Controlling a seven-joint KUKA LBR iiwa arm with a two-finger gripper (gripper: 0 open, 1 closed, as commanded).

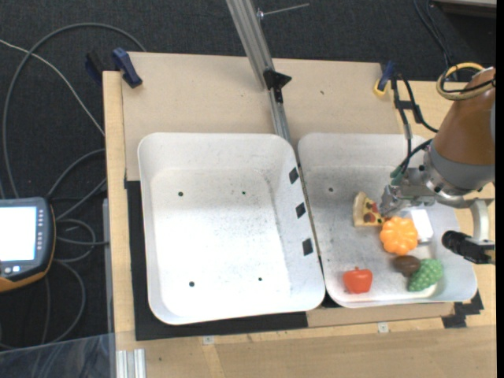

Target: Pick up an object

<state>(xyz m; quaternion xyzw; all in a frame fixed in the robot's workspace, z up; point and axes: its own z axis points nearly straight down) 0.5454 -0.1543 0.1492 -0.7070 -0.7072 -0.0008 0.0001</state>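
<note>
- Arm (465, 144): grey with an orange band, enters from the right edge of the frame and reaches down over the right bin (339, 172).
- Gripper (391, 205): low in the right bin, its tip just beside the right edge of a yellow pizza-slice toy (365, 209) and just above an orange pumpkin toy (399, 235). The width of its opening cannot be told, and nothing can be seen held.
- Right bin, lower right of the frame: also holds a red tomato toy (357, 279) near the front wall, a green grape bunch (426, 275) with a brown item (406, 264) touching it, and a white block (421, 225) beside the pumpkin.
- Left bin (157, 164): sits at the centre of the frame.
- Bench (205, 93): tan board; a handheld screen unit (24, 239) lies at the left edge.
</note>
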